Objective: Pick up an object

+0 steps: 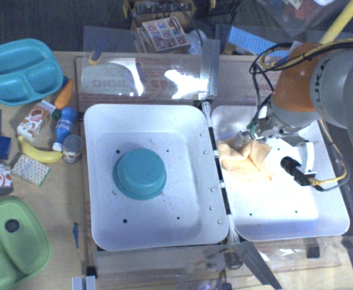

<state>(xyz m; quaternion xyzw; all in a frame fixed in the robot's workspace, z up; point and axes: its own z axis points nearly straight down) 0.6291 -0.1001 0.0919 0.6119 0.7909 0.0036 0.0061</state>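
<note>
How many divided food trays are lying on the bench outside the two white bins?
2: a blue divided tray at the bench's far left corner, and a green one at the near left corner, partly cut off by the frame edge.

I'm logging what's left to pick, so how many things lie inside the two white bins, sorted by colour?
Teal: 1, the upturned bowl in the left bin.
Tan: 1, the crumpled cloth-like piece in the right bin, just below the gripper.
Total: 2
</note>
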